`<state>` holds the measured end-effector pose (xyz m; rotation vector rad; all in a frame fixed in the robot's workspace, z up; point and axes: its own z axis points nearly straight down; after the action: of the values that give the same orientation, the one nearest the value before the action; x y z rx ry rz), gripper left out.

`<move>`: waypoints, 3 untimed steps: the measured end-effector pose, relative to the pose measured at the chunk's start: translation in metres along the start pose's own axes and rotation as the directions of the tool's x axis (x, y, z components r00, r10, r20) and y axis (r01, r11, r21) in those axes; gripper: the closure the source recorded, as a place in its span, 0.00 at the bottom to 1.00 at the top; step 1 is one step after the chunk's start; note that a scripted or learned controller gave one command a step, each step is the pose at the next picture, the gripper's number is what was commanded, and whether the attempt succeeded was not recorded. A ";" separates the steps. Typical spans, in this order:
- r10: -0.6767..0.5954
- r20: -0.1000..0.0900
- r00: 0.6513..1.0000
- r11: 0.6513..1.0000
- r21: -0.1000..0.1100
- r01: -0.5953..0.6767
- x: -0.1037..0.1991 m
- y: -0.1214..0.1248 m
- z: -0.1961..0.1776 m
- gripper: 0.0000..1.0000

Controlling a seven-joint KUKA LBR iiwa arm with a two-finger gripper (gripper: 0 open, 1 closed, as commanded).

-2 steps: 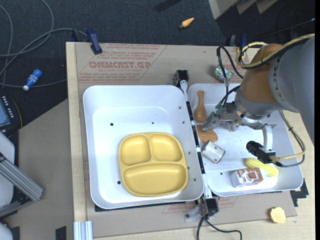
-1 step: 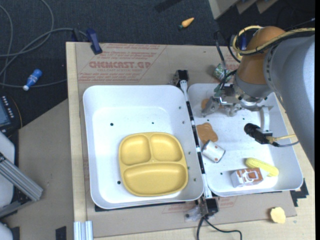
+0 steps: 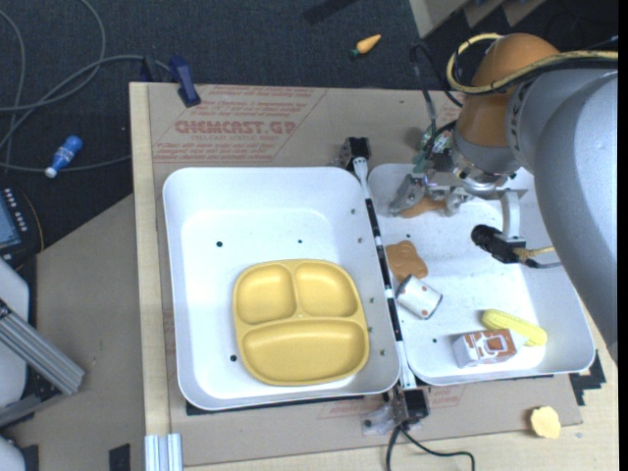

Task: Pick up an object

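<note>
My gripper (image 3: pixel 428 202) is low over the far left corner of the right bin (image 3: pixel 549 361), open, its fingers (image 3: pixel 401 200) spread apart. A small brown piece (image 3: pixel 422 207) lies on the bin floor between them; I cannot tell whether they touch it. Nearer the camera in the same bin lie a brown flat piece (image 3: pixel 404 259), a small white cup-like thing (image 3: pixel 420 299), a yellow corn-like toy (image 3: pixel 514 327) and a small orange-and-white box (image 3: pixel 486 347). A yellow divided plate (image 3: pixel 298 320) lies in the left bin (image 3: pixel 196 214).
The divider (image 3: pixel 378 248) between the bins runs just left of the gripper. The grey arm (image 3: pixel 579 145) covers the right bin's far right part. A yellow scrap (image 3: pixel 545 421) lies on the bench at the front right, outside the bins.
</note>
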<state>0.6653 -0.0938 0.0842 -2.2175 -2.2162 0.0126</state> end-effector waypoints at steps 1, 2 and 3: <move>0.000 -0.001 1.000 1.000 0.000 0.000 -0.001 -0.001 0.000 0.00; 0.001 0.000 1.000 1.000 0.000 -0.001 0.000 -0.001 0.000 0.00; 0.001 -0.002 1.000 1.000 0.000 -0.001 -0.005 -0.001 0.000 0.00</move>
<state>0.6644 -0.0989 0.0840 -2.2180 -2.2136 0.0109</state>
